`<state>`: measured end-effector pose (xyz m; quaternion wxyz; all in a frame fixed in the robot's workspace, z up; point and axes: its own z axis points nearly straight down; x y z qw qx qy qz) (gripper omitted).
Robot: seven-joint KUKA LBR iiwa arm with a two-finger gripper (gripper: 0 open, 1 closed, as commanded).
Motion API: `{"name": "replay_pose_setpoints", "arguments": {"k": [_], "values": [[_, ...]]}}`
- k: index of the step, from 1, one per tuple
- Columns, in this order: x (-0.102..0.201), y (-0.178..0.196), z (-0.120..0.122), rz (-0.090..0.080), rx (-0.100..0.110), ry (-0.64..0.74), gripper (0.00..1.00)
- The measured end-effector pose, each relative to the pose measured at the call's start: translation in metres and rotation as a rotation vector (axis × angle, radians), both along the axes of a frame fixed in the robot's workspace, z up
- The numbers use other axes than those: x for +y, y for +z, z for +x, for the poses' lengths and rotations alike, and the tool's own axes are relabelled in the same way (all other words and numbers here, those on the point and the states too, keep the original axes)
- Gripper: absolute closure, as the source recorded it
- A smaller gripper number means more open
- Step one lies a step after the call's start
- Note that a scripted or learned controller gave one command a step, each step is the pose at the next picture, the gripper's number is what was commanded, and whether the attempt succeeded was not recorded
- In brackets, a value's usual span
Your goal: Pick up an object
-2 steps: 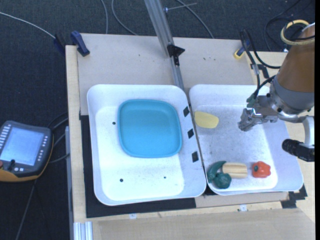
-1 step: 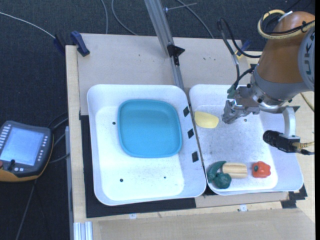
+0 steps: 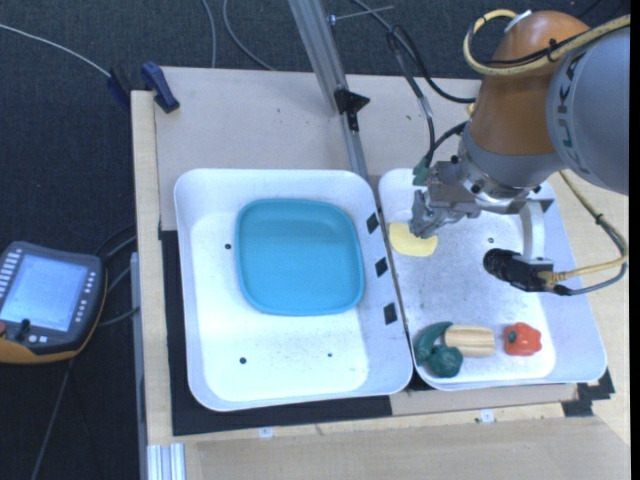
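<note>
— Are you making out any writing anywhere?

— Only on the arm point(image 3: 590, 88). Pale letters are showing on its grey casing at the right edge, and they are looking like a "U" and a "K", cut off by the frame.

— Is the handheld pendant point(image 3: 45, 303) on the left showing anything?

— Its screen is glowing pale, but nothing on it is coming through as legible. The bins are carrying no labels I am managing to read.
</note>
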<state>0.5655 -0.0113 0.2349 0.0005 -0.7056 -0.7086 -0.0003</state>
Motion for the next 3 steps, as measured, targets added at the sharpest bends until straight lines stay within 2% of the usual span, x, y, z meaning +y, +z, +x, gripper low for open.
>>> {"name": "replay_pose_setpoints", "arguments": {"k": [1,2,3], "values": [[0.048,0.01,0.013,0.0,-0.001,0.001,1.0],[0.096,-0.004,0.021,0.0,0.001,0.0,1.0],[0.093,-0.003,0.022,-0.001,-0.001,-0.004,0.0]]}}
